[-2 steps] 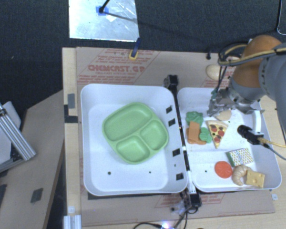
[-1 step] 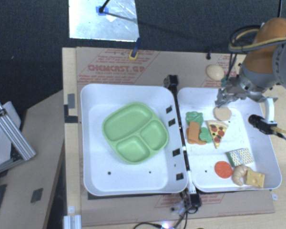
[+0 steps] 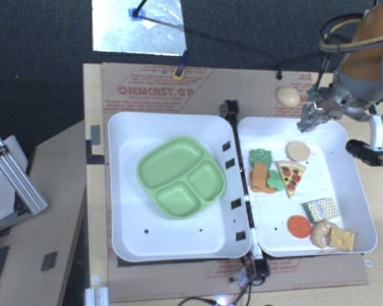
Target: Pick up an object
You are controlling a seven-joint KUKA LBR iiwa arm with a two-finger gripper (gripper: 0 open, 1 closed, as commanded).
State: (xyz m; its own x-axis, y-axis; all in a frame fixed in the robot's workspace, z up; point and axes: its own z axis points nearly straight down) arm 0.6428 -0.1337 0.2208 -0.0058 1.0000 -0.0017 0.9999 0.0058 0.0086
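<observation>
The worktop (image 3: 147, 85) carries two shallow white bins side by side; the left bin (image 3: 124, 171) holds a green three-compartment plate (image 3: 180, 176) lying flat near its middle; the right bin (image 3: 351, 196) holds a scatter of toy food, none of it lifted; the grey arm (image 3: 370, 56) reaches in from the right, and its tool (image 3: 308, 121) hangs over the far rim of the right bin, clamped on nothing, though whether it is apart or together I cannot tell; in the bin's middle lie a green leafy piece (image 3: 261, 157) touching an orange piece (image 3: 260, 178), with a pizza slice (image 3: 292, 176) just beside them and a tan round cookie (image 3: 298, 151) beyond; near the front corner sit a patterned block (image 3: 322, 208), a red disc (image 3: 299, 226), a croissant (image 3: 320, 234) and a cheese wedge (image 3: 341, 238); a pale egg (image 3: 288, 96) rests on the worktop outside the bin, near the tool.
</observation>
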